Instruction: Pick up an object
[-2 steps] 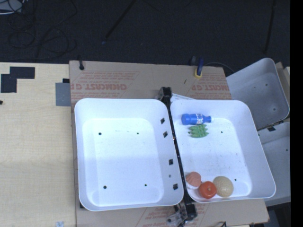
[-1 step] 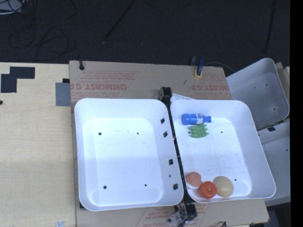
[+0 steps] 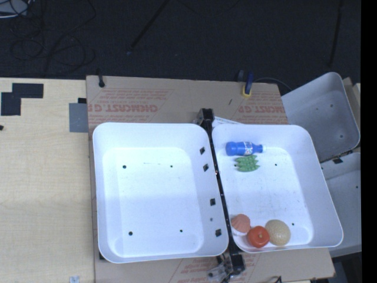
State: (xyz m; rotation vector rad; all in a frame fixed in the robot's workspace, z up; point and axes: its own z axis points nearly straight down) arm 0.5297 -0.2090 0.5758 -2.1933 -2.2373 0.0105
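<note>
Camera view from above the bench takes in two shallow white bins side by side on a sheet of cardboard printed with red lettering. Everything loose lies in the right bin. Near that bin's far wall a small blue bottle lies on its side, its white cap pointing towards the bin's outer wall. Just on the near side of the bottle, close to it, though I can't tell whether they touch, sits a small green leafy-looking piece.

Three round things are bunched in the right bin's near corner, on the side next to its neighbour. A pale pink one is closest to the shared edge, a red tomato-like one is pressed against it, and a tan ball touches the red one on the outer side. The middle of the right bin's floor is bare.

The left bin butts against the right bin's inner wall, and a row of small black clips runs along the join. Beyond the right bin's far wall, at the cardboard's far edge, stands a blue and yellow clamp. Outside the right bin's far outer corner leans a pale grey panel.

How the gripper's jaws stand, and whether they hold anything, I cannot tell.
</note>
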